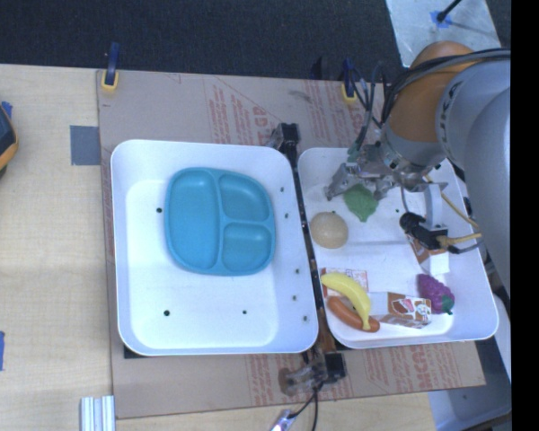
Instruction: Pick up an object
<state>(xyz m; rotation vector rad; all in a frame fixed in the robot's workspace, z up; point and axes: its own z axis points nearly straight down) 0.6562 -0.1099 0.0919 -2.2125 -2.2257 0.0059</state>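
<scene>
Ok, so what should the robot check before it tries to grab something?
1. Gripper over the right bin: ok, at its far end.
2. A target underneath: ok, the green toy sits right below the gripper.
3. Toy between the fingers: cannot tell, the wrist blocks the view.
4. Neighbours clear of the target: ok, the round beige ball lies apart from the green toy.
5. Other toys out of the way: ok, banana, hot dog and purple grapes lie at the near end.
</scene>
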